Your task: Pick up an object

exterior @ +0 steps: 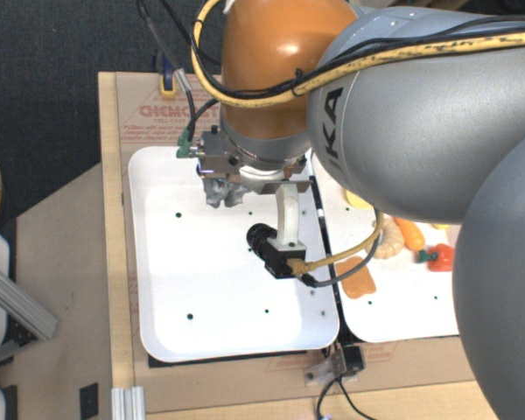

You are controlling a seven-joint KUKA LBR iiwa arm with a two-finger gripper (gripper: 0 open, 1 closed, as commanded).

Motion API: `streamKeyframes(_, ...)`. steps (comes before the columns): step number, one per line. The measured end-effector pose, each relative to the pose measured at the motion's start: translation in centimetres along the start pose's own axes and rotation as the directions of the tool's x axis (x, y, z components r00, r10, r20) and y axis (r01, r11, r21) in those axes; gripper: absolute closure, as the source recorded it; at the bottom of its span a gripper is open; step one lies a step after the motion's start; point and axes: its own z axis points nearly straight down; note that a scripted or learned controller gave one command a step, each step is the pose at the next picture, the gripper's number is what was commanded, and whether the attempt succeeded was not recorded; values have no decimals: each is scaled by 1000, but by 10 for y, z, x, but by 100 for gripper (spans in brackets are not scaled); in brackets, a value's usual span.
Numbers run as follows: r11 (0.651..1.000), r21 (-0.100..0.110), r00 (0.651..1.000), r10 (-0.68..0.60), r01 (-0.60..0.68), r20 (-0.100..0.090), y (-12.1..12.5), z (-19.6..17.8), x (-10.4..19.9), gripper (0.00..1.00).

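Note:
My gripper hangs low over the back part of the left white bin, under the orange wrist band. Nothing shows beneath or around it. The objects lie in the right bin: an orange carrot-like piece, a small red item, a flat orange slab near the divider, a beige lump and a yellow thing partly hidden by the arm. All of them are well to the right of the gripper.
The big grey arm covers the back and right of the right bin. The bins stand on a cardboard-coloured bench. A metal rail lies off the bench at the left.

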Motion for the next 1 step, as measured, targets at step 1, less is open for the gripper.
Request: streamKeyframes(1,1000,1,1000,0,0,0,43,-1,0,100)
